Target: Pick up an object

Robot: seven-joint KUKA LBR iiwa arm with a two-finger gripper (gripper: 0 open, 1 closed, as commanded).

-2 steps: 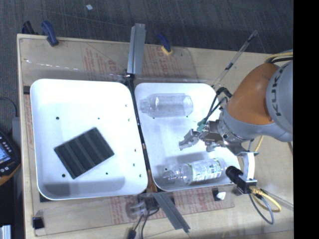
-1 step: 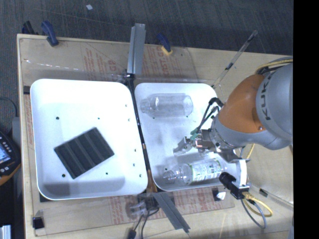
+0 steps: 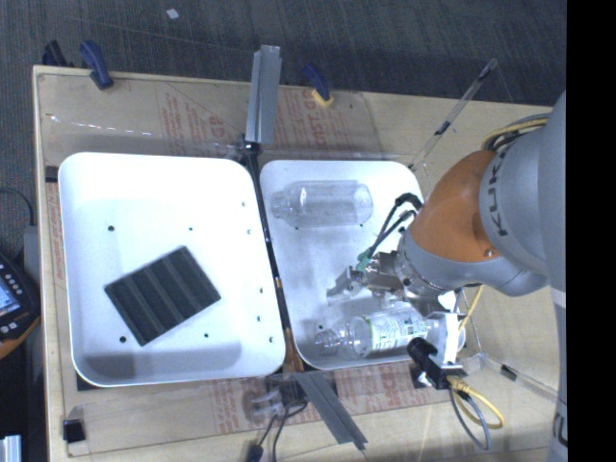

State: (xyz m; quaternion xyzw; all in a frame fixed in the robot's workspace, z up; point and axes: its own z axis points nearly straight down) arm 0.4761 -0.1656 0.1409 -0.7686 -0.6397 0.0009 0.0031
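In the right bin (image 3: pixel 289 258) lie two clear plastic bottles. One bottle (image 3: pixel 320 203) rests across the far end. The other bottle (image 3: pixel 373 335), with a label, lies along the near edge. My gripper (image 3: pixel 348 282) hangs over the middle of this bin, just above the near bottle, its metal fingers pointing left with nothing visibly between them. A dark ribbed rectangular pad (image 3: pixel 162 294) lies tilted in the left bin (image 3: pixel 96 181).
The grey arm with its orange band (image 3: pixel 462 221) covers the right side of the right bin. A metal bracket (image 3: pixel 263 94) stands at the far edge between the bins. Blue clamps (image 3: pixel 96 65) grip the bench's far edge. Cables (image 3: pixel 472 402) trail at the near right.
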